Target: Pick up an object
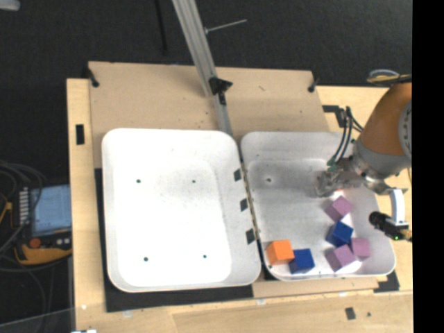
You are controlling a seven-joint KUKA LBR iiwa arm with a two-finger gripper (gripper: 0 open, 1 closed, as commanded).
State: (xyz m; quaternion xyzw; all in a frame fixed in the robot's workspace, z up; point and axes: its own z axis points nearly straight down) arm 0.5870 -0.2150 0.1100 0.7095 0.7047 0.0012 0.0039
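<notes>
The jaws (327, 184), whose state I cannot tell, hang in the right bin (291, 151) just above the purple block (340, 207); crowded neighbours like the blue block (340, 234) could spoil the grip.

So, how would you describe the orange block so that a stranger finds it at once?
Look at the right white bin, at its front edge nearest the camera. The orange block sits at that edge's left end, beside a blue block. It is the one orange piece; the other blocks are blue or purple.
</notes>
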